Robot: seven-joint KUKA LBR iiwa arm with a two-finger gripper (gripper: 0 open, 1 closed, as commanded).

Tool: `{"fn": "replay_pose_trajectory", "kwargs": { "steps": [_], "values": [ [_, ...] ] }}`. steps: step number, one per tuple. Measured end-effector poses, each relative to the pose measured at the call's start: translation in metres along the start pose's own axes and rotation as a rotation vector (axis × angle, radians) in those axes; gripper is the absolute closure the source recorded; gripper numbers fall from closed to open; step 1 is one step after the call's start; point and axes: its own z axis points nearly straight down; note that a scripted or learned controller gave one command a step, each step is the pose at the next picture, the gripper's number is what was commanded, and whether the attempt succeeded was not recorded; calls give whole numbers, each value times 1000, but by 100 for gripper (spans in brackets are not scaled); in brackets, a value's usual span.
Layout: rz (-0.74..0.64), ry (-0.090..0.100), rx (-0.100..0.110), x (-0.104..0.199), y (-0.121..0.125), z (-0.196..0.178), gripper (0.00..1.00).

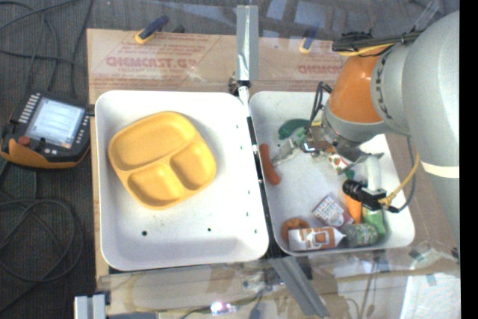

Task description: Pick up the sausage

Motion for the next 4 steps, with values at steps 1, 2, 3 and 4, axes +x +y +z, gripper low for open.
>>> {"fn": "replay_pose_trajectory", "kwargs": {
  "steps": [1,2,3,4],
  "values": [
    [-78,-4,2,1,-1,0,0],
    [-98,2,3,-1,15,0,0],
    [-81,1,0,-70,36,2,0],
    [286,30,6,-92,51,-4,0]
  ]
}}
